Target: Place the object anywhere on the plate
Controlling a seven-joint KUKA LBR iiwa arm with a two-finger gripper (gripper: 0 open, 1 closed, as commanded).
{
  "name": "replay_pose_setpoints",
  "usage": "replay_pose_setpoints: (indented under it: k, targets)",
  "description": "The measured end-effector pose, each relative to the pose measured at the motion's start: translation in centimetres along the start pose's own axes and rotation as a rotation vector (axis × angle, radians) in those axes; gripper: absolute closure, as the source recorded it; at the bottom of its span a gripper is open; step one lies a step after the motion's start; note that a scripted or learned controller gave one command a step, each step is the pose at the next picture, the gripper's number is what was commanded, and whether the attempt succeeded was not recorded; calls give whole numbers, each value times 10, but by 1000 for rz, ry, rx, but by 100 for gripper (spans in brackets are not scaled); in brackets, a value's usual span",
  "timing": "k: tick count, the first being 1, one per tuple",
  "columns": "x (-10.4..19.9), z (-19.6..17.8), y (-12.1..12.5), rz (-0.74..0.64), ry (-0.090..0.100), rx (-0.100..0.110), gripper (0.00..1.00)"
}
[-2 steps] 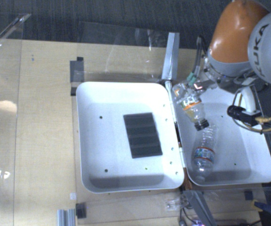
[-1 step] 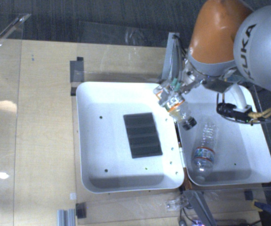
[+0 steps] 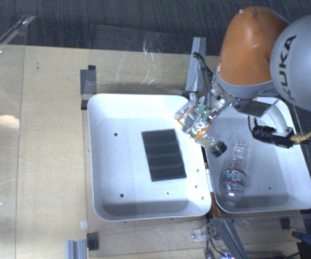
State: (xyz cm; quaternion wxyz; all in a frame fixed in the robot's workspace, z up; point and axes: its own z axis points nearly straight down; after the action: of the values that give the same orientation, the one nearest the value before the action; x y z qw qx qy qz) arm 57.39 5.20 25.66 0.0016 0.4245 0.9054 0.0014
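Task not yet done, by the look of it. Clear plastic bottle (image 3: 234, 172) lying on its side in the right bin (image 3: 301, 190), well apart from the dark ridged plate (image 3: 163, 154) at the middle of the left bin (image 3: 107, 144). Gripper (image 3: 205, 131) poised over the shared bin wall, up and right of the plate. Grip state impossible to tell: fingertips small, cluttered, blurred. Bottle cap end hard to make out.

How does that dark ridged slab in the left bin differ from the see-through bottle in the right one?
The dark ridged slab is flat, opaque and rectangular; the clear bottle is rounded and transparent, lying on its side. The slab sits mid-bin in the left bin; the bottle lies toward the near left part of the right bin. Both rest apart from the tool.
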Motion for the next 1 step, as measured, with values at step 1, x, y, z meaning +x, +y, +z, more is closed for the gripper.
replay_pose_setpoints:
  k: [1]
  targets:
    - [0,-11,2,0,-2,-6,100]
